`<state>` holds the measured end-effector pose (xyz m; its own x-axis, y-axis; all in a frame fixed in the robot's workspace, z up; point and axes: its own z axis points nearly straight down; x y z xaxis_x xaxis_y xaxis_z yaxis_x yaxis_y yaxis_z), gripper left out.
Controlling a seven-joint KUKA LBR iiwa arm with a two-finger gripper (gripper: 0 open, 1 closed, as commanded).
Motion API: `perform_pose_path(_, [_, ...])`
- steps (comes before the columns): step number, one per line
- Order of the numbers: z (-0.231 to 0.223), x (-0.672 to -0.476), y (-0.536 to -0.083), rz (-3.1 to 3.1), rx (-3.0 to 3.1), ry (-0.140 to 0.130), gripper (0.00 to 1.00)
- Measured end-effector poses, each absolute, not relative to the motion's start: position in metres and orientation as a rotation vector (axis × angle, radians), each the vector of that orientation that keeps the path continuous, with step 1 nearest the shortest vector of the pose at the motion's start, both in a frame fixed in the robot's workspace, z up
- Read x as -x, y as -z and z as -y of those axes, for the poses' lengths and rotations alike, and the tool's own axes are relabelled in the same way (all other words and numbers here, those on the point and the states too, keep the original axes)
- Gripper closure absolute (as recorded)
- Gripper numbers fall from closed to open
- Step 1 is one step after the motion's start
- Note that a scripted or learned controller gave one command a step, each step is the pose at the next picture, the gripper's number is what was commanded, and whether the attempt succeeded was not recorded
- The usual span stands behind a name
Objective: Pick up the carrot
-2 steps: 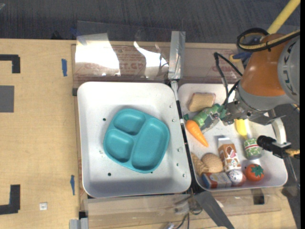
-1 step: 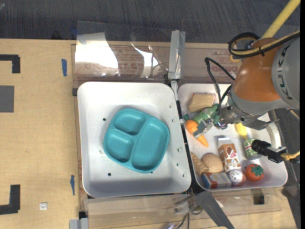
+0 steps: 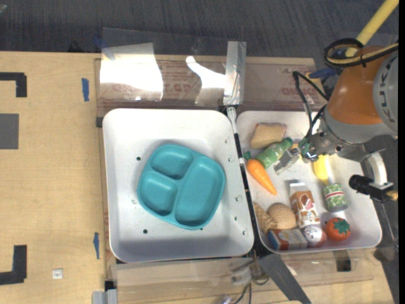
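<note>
In the right-hand white bin (image 3: 373, 233), the carrot (image 3: 261, 175) lay near the bin's left wall, orange body slanting down to the right with its green top at the upper left. Nothing gripped it. Just above and to its right lay a green toy bottle (image 3: 276, 154), tilted, its pale cap end close to the gripper (image 3: 299, 154). The gripper sat at the end of the grey arm with its orange band (image 3: 357, 97), which reached in from the right over the upper part of this bin. Whether the claw was apart or together could not be told: the metal parts around the wrist blurred into the bottle's end and the cables.

A tan bread-like piece (image 3: 268, 133) rested above the bottle near the bin's top edge. A yellow item (image 3: 322, 167) stood just right of the gripper, with a small green-and-white can (image 3: 335, 196) below it. A small carton (image 3: 304, 206) lay near the middle, a rounded beige item (image 3: 282, 216) to its left, and a red tomato with a green stem (image 3: 339, 228) in the lower right corner.

The left white bin (image 3: 120, 132) held a teal divided plate (image 3: 181, 185), three compartments facing up, sitting roughly at its centre and well apart from the carrot.
</note>
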<state>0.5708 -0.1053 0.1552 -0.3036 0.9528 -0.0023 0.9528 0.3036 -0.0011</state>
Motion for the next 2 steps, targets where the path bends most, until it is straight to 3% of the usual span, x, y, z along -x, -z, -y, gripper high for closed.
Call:
perform_pose_path(1, [0.0993, -0.5626, -0.0963, -2.678, -1.634, -0.003, 0.00])
perform_pose_path(2, [0.0986, -0.5631, -0.1054, -2.678, -1.631, -0.005, 1.00])
